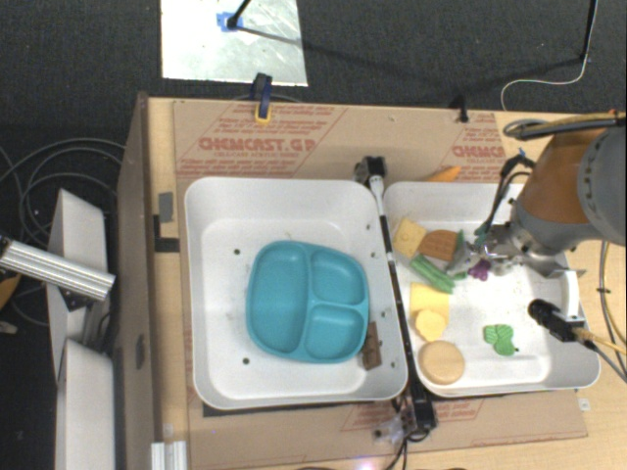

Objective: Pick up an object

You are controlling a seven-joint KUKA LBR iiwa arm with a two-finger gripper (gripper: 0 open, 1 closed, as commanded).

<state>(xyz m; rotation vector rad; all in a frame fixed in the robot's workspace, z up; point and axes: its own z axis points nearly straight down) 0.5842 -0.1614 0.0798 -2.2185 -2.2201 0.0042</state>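
Observation:
The right bin (549, 370) holds several toy foods. A yellow wedge (408, 235) and a brown piece (441, 244) lie at its back left. A green pod (432, 274) lies slantwise just in front of them. My gripper (477, 254) is low over the bin's back middle, next to the brown piece's right end, with a small purple item (480, 271) just under it. Toward the front lie a yellow chunk (429, 300), a yellow round (431, 324), a tan round bun (442, 362) and a green leafy piece (501, 339).
The left bin (211, 360) bears a blue divided plate (307, 302), with a small brown item (372, 346) at the plate's right edge. An orange piece (446, 174) lies on the cardboard behind the right bin. The grey arm (578, 199) covers the right bin's back right corner.

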